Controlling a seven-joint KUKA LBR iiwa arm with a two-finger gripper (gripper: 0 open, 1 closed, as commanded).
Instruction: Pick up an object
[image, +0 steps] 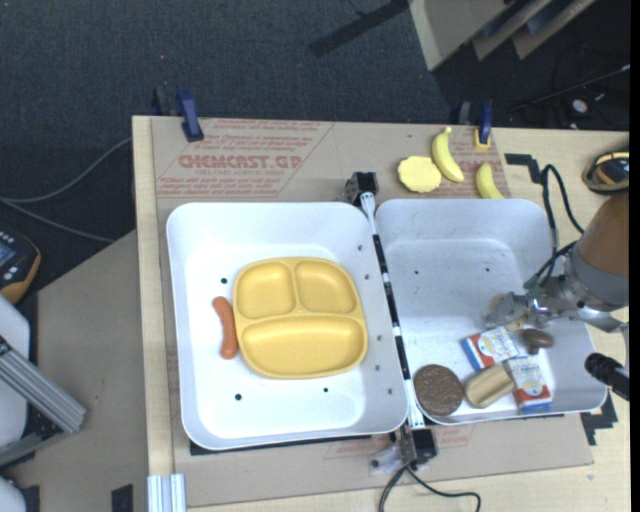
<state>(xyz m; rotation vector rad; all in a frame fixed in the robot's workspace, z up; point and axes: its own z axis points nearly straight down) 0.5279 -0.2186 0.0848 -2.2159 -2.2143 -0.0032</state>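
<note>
I see gripper (520, 312) low in the right bin (450, 240), can't tell its state, white carton (497, 348) just below it, bread roll (488, 385) and brown disc (438, 390) further down-left, yellow tray (298, 317) and sausage (226, 327) well left, 2 bananas (448, 155) above.

Two bananas (449, 155) (beside yellow disc (420, 174)), blue clamps (188, 114), cables (60, 195)
</note>
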